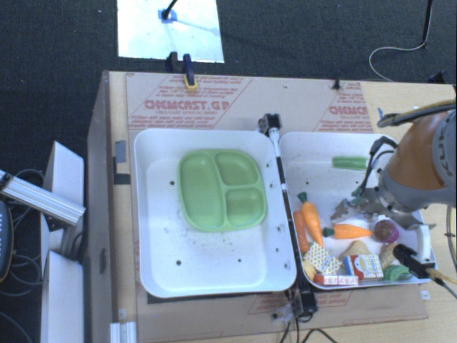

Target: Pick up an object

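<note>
Arm in from right, gripper (351,209) low over right bin (314,152). Can't tell claw state, blurred. Just below it: small carrot (351,230); purple ball (386,230) beside. Bigger carrot (311,220) nr divider, boxes (368,265) crowd front edge, green veg (350,163) at back. Left bin (161,191): green divided plate (221,190).

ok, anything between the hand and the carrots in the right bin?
Nothing visible. The hand hangs just above the lying carrot, with the two upright carrots to its left and a purple item on the right. The crowding might get in the way.
</note>
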You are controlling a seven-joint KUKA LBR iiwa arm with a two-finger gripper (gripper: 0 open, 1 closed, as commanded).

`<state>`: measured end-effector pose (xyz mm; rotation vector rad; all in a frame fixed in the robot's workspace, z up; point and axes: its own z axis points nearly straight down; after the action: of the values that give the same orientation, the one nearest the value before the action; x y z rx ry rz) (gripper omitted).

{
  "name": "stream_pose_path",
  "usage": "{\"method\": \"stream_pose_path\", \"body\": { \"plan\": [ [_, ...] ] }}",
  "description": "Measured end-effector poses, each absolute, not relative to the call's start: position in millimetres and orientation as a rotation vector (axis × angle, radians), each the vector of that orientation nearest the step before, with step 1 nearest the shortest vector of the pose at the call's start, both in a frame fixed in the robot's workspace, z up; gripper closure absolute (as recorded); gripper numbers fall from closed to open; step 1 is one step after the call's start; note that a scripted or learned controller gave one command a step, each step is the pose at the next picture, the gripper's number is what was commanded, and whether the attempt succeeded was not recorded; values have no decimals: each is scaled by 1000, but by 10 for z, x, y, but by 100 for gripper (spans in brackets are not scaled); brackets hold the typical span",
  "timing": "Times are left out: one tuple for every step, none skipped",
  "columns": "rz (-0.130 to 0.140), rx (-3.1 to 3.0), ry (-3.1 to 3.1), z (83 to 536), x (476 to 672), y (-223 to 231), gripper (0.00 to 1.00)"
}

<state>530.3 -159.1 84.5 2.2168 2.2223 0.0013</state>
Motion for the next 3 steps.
{"method": "stream_pose_path", "body": {
  "plan": [
    [4, 2214, 2223, 949, 5311, -1588, 100],
    [4, 2214, 2223, 948, 5311, -1588, 0],
    [1, 2220, 2223, 842, 4866, -1398, 0]
  ]
}}
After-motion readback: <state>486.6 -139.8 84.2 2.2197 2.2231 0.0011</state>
